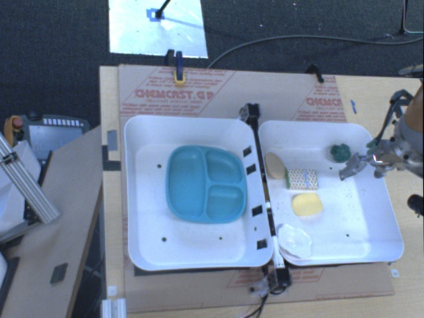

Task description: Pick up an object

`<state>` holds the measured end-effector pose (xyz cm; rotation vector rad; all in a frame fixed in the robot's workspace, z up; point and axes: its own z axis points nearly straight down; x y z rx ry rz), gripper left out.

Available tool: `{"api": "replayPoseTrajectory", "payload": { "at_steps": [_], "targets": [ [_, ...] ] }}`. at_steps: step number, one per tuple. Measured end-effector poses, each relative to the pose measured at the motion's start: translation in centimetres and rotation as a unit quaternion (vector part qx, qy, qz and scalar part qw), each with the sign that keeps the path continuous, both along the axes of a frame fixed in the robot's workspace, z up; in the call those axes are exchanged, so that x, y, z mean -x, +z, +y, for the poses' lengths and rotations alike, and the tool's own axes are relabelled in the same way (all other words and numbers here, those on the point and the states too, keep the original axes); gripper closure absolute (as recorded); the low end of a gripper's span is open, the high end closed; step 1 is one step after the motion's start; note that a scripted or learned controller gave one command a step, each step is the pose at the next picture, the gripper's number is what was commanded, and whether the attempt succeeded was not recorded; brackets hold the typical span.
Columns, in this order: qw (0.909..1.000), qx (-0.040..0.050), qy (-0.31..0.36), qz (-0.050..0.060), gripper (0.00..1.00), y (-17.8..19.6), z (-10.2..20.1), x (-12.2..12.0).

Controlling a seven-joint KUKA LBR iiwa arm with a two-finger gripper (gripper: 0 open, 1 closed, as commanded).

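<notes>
The right bin [371, 244] holds several objects. A small dark green lump [340, 152] lies near its far right corner. A speckled block [302, 178] sits toward the left, with a yellow rounded piece [307, 205] just in front of it. A beige oval [274, 165] leans by the divider, and a white crumpled item [295, 240] rests at the front left corner. My gripper [361, 165] hangs over the right side of this bin, just right of and in front of the green lump, and nothing shows in its grasp.
The left bin [142, 244] carries a blue divided plate [205, 183]. A black clip rail [255, 171] runs between the two bins. The arm's wrist [404, 144] reaches in over the right bin's right rim.
</notes>
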<state>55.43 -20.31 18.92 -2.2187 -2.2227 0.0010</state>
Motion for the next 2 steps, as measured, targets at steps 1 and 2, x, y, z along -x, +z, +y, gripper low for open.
{"api": "replayPoseTrajectory", "payload": {
  "at_steps": [1, 2],
  "targets": [
    [1.0000, -0.0005, 0.000, 0.001, 0.00, -6.3, -0.1, 0.3],
    [1.0000, 0.0001, 0.000, 0.000, 0.00, -10.7, 0.0, 0.3]
  ]
}}
